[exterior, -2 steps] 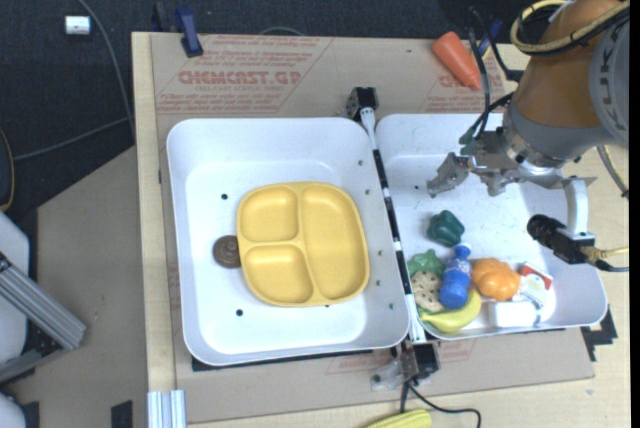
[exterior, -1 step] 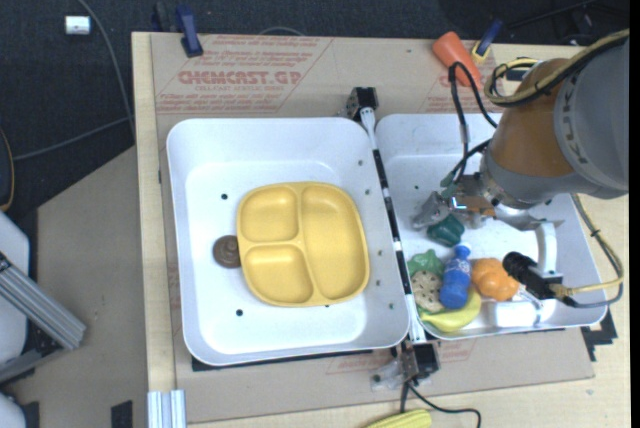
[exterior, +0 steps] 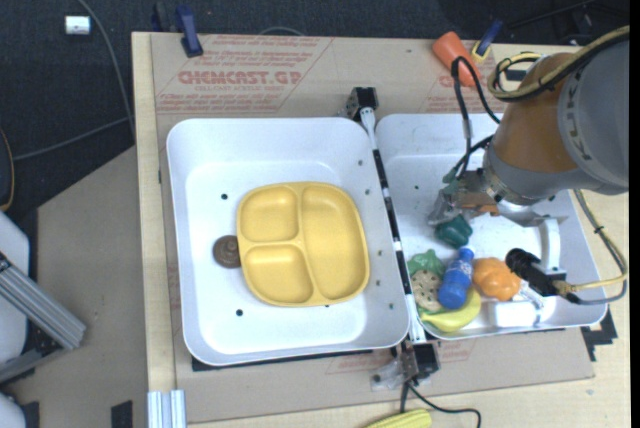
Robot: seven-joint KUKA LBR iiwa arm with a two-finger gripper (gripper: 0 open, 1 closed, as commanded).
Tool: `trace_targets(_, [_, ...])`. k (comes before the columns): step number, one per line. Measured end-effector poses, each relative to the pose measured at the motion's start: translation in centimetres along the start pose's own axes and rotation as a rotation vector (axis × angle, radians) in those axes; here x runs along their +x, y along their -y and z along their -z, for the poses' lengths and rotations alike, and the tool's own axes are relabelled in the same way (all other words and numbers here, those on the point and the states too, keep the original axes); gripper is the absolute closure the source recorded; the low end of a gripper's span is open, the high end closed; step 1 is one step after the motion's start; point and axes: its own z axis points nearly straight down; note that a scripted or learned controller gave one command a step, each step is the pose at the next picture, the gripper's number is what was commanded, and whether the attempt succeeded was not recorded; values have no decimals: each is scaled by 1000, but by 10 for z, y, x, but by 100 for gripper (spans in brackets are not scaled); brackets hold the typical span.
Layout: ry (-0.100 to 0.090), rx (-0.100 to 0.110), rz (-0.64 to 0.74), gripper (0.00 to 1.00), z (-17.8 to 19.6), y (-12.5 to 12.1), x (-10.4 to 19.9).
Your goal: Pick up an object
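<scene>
My gripper (exterior: 450, 208) reaches down into the right bin (exterior: 420, 148) near its middle, under the grey and orange arm (exterior: 545, 131). A dark green object (exterior: 457, 232) lies just below the gripper's tip; whether it is touched or gripped is hidden by the wrist. Toward the bin's front lie a blue bottle (exterior: 456, 280), an orange fruit (exterior: 495, 278), a yellow banana (exterior: 450, 318), a light green piece (exterior: 425, 264), a tan waffle-like piece (exterior: 427, 290) and a white block (exterior: 515, 313).
The left bin (exterior: 200, 176) holds a yellow divided plate (exterior: 300, 243) with a small brown round object (exterior: 227, 251) at its left side. The bins' walls meet along a black divider (exterior: 382, 186). An orange clamp (exterior: 450, 47) sits at the bench's back right.
</scene>
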Motion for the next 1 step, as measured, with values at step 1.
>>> trace_targets(1, [0, 0, 2, 100, 157, 35, 53])
